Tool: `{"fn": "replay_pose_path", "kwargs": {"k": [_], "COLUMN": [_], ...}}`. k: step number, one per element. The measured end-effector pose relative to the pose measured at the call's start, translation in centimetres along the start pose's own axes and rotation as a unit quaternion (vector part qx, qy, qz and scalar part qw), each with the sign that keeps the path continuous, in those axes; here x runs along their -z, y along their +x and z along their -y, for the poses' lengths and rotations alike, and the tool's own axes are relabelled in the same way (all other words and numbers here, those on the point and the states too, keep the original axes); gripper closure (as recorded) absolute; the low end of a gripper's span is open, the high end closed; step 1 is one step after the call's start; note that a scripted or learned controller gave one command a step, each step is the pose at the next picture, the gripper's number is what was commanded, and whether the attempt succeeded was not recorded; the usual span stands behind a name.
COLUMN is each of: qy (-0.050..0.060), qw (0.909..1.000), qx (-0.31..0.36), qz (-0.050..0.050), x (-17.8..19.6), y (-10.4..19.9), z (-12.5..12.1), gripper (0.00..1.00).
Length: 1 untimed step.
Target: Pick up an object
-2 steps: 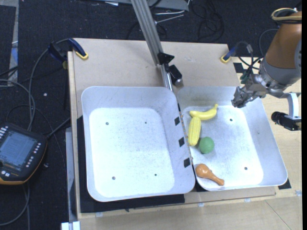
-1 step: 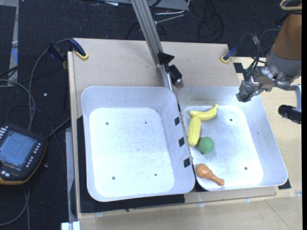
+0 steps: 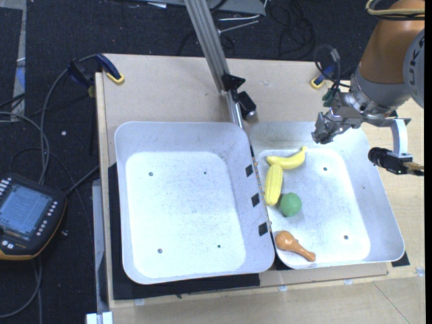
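So the claw (image 3: 322,132) was hanging over the far edge of the right bin (image 3: 378,211), nothing in it that I could see, and honestly I couldn't tell how wide it was set from where I stood. All the stuff sat along that bin's left side: a banana (image 3: 289,159) lying across the far end of a corn cob (image 3: 273,184), a green ball (image 3: 291,204) just beside the cob, and an orange gourd (image 3: 293,244) nearer, on its own. The left bin (image 3: 135,140) had nothing worth going for. If it were me, I'd skip the banana and cob, since they touch and would likely shove each other. The gourd looked like the safest bet: come straight down and close across its thin neck.
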State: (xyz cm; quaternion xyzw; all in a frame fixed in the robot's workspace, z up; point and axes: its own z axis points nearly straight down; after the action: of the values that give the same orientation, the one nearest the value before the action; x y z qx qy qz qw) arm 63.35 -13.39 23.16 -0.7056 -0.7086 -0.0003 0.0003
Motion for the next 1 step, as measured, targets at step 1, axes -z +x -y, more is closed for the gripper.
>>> {"fn": "replay_pose_path", "kwargs": {"k": [1], "qy": [0.0], "qw": [1.0], "qx": [0.0], "qz": [0.0], "x": [0.29], "y": [4.96], "z": [0.1], "gripper": [1.0]}}
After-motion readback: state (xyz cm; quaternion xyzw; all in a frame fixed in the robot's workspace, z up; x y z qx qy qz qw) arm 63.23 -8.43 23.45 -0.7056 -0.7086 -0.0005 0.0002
